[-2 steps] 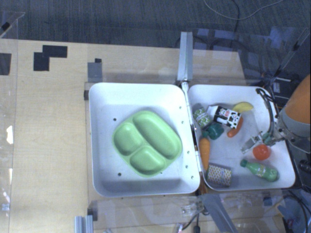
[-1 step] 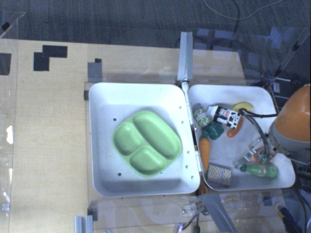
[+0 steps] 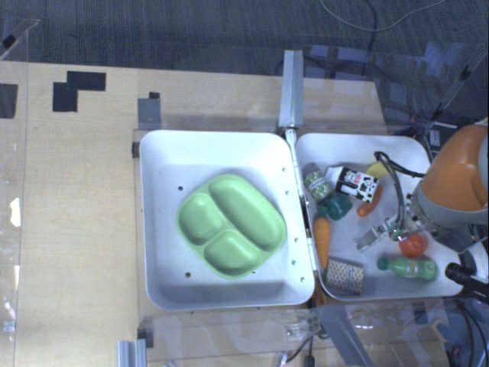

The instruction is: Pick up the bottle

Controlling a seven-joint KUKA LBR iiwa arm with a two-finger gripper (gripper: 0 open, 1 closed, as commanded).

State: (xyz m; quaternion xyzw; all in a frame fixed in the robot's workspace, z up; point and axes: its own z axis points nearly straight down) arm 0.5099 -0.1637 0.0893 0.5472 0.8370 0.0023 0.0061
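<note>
A glossy green plastic bottle (image 3: pixel 407 267) with a white neck is lying on its side near the right bin's (image 3: pixel 412 145) front edge. A carrot (image 3: pixel 322 242), tomato (image 3: pixel 412 245) and patterned block (image 3: pixel 344 276) are being held there too. A three-part green tray (image 3: pixel 231 225) is sitting in the left bin (image 3: pixel 160 205). The gripper (image 3: pixel 380 234) is being held just behind the bottle, its state untellable.

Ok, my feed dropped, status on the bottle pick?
Gripper low in right bin, nothing seen held. Green bottle lying flat near front wall. Red tomato sits between gripper and bottle.
</note>
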